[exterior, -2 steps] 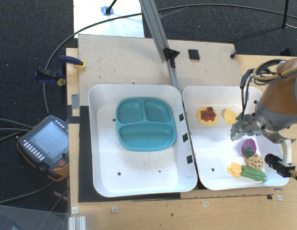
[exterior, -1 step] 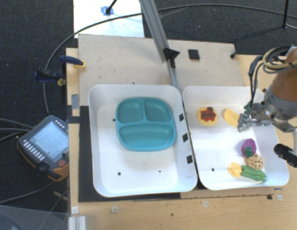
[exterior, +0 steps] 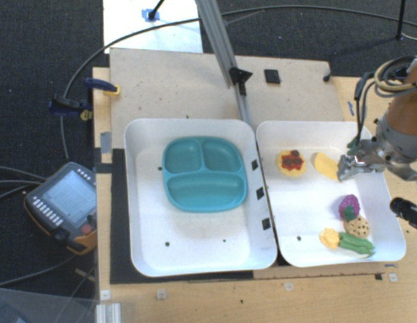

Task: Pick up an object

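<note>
Now low over the right bin [exterior: 397, 247], gripper [exterior: 347, 167] just right of the yellow toy [exterior: 325, 165]. Lies touching or nearly touching the gripper tip, on its left side, long way slanting up-left to down-right. Cannot tell how wide the jaws stand, or whether anything sits between them. Probably needs a small slide left before closing. Pizza toy [exterior: 292, 162] further left.

A pale wooden bench [exterior: 188, 86] stands on dark carpet [exterior: 40, 39], with black cables [exterior: 73, 86] trailing across the floor.
</note>
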Controlling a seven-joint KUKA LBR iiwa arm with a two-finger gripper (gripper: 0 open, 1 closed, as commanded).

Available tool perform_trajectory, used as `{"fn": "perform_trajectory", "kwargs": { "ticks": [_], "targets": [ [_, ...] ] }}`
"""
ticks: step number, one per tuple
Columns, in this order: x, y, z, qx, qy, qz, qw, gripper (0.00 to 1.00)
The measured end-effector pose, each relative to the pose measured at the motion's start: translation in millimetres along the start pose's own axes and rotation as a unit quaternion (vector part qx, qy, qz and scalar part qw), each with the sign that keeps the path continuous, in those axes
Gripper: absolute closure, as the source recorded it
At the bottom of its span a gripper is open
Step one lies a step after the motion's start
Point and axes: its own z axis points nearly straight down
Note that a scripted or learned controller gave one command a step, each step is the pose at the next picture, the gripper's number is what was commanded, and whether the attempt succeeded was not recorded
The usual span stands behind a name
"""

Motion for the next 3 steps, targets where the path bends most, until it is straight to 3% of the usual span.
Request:
{"fn": "perform_trajectory", "kwargs": {
  "ticks": [3],
  "targets": [
    [145.8,60.7,7.9,-0.001,0.001,-0.003,1.0000,1.00]
  ]
}}
